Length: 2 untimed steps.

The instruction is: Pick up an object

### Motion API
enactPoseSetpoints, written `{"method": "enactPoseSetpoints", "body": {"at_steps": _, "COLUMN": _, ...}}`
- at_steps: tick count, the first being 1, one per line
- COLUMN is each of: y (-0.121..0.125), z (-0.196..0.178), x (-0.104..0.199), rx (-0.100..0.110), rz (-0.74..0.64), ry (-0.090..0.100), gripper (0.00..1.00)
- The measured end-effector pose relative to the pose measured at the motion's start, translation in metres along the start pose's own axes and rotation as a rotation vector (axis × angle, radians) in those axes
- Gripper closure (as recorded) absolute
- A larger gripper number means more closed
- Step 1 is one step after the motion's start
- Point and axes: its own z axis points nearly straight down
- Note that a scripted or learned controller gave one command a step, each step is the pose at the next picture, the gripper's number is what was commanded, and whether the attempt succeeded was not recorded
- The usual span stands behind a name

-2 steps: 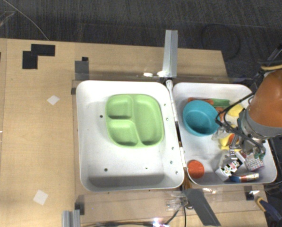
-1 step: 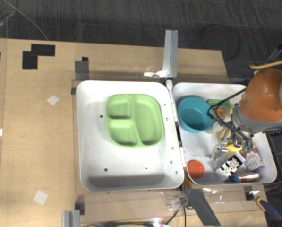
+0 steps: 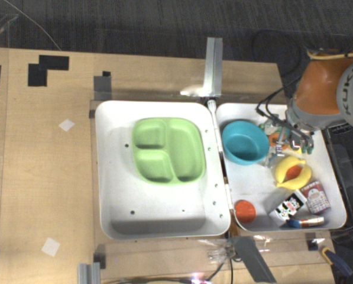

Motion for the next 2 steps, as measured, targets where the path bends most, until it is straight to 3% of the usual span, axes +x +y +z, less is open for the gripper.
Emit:
{"method": "enactPoseSetpoints", "body": {"at_steps": 1, "y": 0.007, "z": -0.005, "x": 0.019, "rx": 0.007, "rz": 0.031, "ry": -0.013, "gripper": 0.0}}
{"method": "enactPoseSetpoints", "body": {"at_steps": 2, "y": 0.002, "z": -0.001, "x": 0.058, "rx": 0.005, "rz": 0.165, "ry": -0.001, "gripper": 0.0}}
